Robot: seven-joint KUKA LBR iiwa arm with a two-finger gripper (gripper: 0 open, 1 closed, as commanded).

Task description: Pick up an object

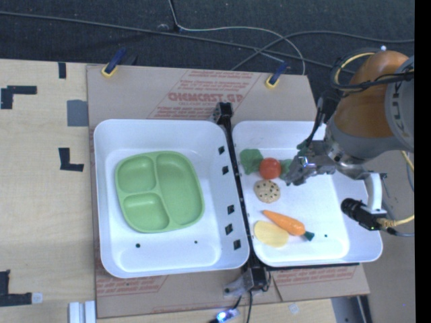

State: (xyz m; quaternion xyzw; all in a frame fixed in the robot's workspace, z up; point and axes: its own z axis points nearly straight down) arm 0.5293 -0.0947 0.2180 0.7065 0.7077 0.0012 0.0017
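The right bin (337, 247) holds a red tomato (270, 168), a green leafy piece (250, 159), a chocolate-chip cookie (267, 191), an orange carrot (285, 222) and a pale yellow slice (271, 234). My gripper (294, 173) hangs low in this bin, just right of the tomato and above-right of the cookie. Its dark fingertips sit close to the tomato, and nothing is visibly between them. The grey and orange arm reaches in from the right.
In the left bin (108, 140) lies a green divided plate (159, 191). A black divider (232, 180) runs between the two bins. Cables cross the dark floor behind the bench, and yellow clamps (113, 62) hold the cardboard base.
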